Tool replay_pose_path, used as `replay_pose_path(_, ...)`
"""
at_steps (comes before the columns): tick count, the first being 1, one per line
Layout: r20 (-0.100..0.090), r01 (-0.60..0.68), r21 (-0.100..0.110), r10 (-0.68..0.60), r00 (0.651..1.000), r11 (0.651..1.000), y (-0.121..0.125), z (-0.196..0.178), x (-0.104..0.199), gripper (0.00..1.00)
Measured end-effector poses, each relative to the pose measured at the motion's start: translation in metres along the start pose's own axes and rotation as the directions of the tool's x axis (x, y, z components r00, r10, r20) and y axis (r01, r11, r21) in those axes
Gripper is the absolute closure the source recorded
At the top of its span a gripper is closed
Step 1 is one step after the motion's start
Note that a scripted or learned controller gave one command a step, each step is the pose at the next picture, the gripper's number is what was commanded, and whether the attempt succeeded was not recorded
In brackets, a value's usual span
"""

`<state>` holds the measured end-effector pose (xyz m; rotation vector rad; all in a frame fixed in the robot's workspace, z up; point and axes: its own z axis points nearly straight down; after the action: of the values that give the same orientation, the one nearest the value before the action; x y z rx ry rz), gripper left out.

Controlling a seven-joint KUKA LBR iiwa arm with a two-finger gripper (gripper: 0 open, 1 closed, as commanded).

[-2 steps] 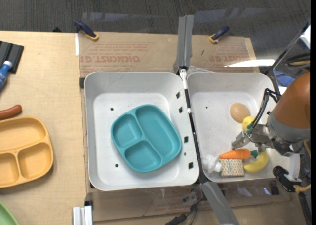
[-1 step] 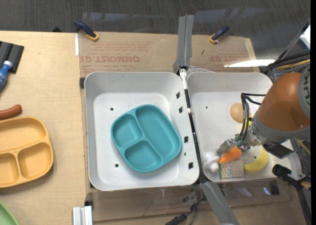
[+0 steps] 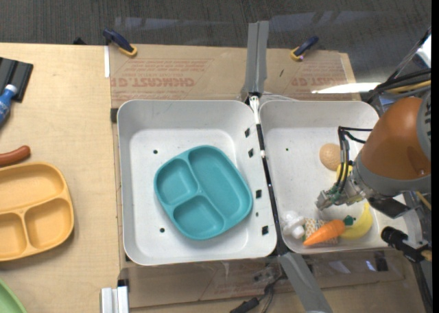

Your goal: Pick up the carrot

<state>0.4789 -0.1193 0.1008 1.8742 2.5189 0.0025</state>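
**Gripper hangs just above the carrot in the right bin**

Lying close to the front wall of the right shallow white bin (image 3: 312,116), the small orange tapered carrot (image 3: 324,232) points its thin end toward the left and slightly forward. A little heap of white and speckled bits (image 3: 299,226) touches its tip, and a yellow banana-shaped piece (image 3: 361,223) curves just behind its thick end. Further back in the same bin sits a pale tan egg-like ball (image 3: 330,156).

Reaching in from the right, the grey arm with its orange band (image 3: 396,143) ends in the two-finger gripper (image 3: 334,197), which sits just above and behind the carrot. Whether it touches the carrot, and how wide it stands, cannot be told from this slanted view. Nothing can be seen clamped in it.

Beside it, the left shallow white bin (image 3: 137,167) holds a teal plastic plate with three compartments (image 3: 202,191), lying flat near the middle. Well apart on the wooden bench (image 3: 62,99) at the left rests a yellow-orange divided tray (image 3: 31,212), with a reddish-brown sausage-shaped item (image 3: 14,156) just behind it.
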Motion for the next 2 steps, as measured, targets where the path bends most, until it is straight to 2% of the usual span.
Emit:
replay_pose_path(1, 0.002, -0.447, 0.005, 0.447, 0.894, 0.894, 0.016, 0.01, -0.088, 1.0)
replay_pose_path(2, 0.002, -0.115, 0.003, 0.115, 0.993, 0.993, 0.039, -0.161, -0.074, 1.0)
